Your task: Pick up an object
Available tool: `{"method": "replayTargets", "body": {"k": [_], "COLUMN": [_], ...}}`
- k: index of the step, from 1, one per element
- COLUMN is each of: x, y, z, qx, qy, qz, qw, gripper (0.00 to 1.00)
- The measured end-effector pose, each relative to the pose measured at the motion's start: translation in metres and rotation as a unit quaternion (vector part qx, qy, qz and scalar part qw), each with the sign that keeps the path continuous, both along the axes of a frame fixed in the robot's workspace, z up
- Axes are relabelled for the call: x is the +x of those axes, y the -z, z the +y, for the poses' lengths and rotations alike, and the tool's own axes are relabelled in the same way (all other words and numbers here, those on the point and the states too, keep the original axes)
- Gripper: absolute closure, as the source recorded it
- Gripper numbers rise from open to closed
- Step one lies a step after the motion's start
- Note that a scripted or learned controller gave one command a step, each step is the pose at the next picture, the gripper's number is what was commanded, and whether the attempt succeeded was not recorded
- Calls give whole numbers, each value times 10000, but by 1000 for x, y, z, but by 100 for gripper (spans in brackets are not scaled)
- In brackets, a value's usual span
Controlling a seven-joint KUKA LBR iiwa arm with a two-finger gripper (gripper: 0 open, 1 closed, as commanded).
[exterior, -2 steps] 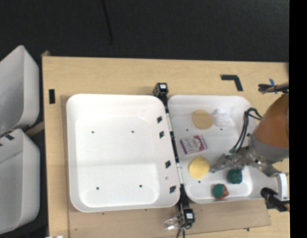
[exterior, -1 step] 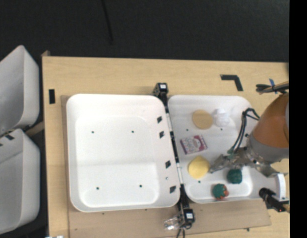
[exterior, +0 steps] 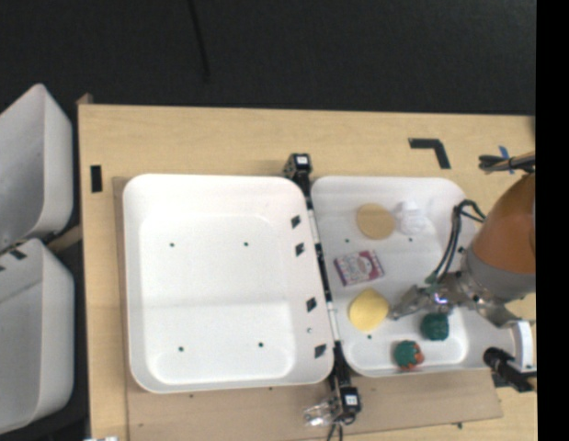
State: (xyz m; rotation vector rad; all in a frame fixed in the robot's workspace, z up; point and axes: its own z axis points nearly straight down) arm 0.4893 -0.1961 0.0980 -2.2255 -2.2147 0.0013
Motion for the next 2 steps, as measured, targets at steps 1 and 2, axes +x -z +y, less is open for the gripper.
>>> {"method": "replayTargets", "body": {"k": [1,2], "x": [0,4], "y": [0,0], "z": [-13,-13], "qx": [-3,-2], "qy": [-15,-30], "qz": [0,-3], "qw": [10000,10000], "gripper": [0,0]}}
